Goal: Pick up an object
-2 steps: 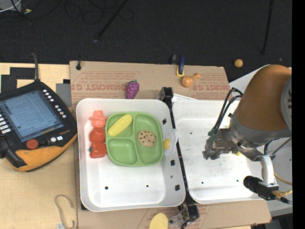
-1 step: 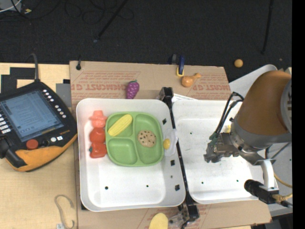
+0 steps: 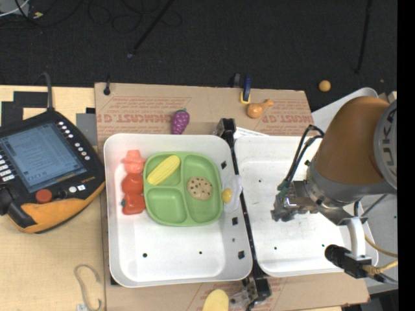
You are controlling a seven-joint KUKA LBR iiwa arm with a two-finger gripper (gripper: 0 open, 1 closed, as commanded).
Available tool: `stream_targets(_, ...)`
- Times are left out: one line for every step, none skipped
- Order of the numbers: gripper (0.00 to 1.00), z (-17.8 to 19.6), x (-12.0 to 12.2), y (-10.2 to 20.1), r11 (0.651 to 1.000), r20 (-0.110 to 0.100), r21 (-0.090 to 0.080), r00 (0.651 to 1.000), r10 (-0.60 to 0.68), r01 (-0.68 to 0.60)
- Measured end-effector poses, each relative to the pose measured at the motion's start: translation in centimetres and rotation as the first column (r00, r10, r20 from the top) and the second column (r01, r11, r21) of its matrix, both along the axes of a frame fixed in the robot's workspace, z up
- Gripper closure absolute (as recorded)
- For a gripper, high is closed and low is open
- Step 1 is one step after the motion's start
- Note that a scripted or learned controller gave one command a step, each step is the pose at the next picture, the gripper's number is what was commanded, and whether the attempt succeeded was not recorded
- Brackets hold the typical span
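From above: the arm (image 3: 353, 151) leans in from the right, gripper (image 3: 285, 207) low over the right bin (image 3: 279, 251). Fingers open or closed? Cannot tell from here. Over in the left bin (image 3: 168, 258) sits a green tray (image 3: 172, 206) with corn (image 3: 162, 169) and a cookie (image 3: 200, 187); a red toy (image 3: 132, 186) lies beside it.

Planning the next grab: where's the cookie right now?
The cookie lies in the green tray's right compartment, left bin, right of the corn.
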State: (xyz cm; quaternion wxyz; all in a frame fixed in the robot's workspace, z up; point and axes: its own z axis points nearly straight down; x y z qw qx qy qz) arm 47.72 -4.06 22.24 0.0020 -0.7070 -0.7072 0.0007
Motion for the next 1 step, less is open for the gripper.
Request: stream_targets(1.0, 1.46, 0.21, -0.72, 1.0, 0.002, -0.002, 1.0, -0.003, 0.003)
